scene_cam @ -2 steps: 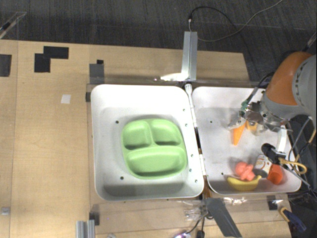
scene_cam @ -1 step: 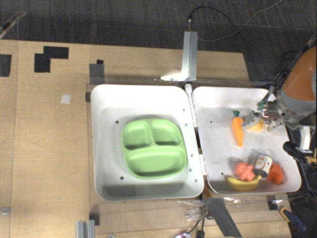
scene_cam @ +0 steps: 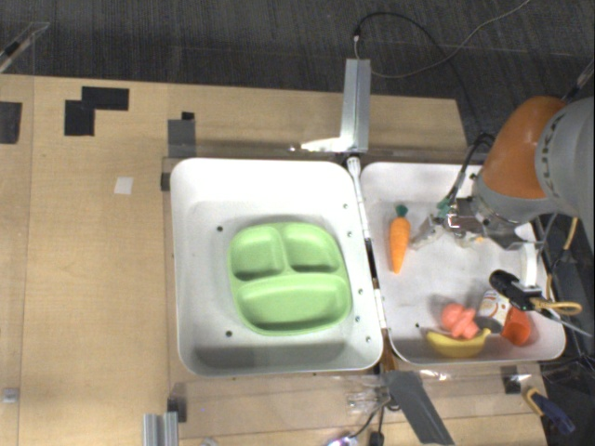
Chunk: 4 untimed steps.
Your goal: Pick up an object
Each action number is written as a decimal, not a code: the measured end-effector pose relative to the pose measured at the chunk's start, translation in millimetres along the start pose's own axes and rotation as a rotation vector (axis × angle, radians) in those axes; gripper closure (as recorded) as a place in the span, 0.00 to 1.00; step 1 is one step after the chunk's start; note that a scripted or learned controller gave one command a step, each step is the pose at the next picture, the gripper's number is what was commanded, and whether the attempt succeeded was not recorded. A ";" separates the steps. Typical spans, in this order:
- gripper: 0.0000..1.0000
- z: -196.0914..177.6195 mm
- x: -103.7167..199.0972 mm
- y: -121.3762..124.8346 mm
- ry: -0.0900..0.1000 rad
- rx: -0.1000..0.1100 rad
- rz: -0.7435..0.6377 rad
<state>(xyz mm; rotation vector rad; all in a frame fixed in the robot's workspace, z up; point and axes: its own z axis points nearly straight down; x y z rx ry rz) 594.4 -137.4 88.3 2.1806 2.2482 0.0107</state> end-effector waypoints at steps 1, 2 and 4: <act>0.00 -98.4 122.3 10.2 0.004 0.005 -0.083; 0.00 -97.2 93.7 -38.2 0.003 0.008 -0.001; 0.00 -1.6 39.0 11.8 0.000 -0.004 -0.353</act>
